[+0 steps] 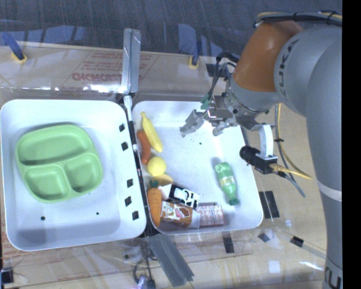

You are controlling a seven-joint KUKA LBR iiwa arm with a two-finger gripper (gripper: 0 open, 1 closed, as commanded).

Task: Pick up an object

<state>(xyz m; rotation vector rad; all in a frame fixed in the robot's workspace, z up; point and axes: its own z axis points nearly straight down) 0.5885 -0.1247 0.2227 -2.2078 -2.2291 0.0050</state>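
Above the right bin [253,218], the hand [206,123] hangs open and empty; lower it squarely over the green bottle [226,183] lying near the bin's right wall before closing

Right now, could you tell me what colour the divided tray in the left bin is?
Light green; the camera view shows the divided tray best.

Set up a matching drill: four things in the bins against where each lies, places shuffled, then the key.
Things:
1. green divided tray
2. banana
3. green bottle
4. gripper

Places:
A. right bin, along its left wall
B. above the right bin's far part
C. left bin
D. right bin, near its right side

Pairs: 1-C, 2-A, 3-D, 4-B
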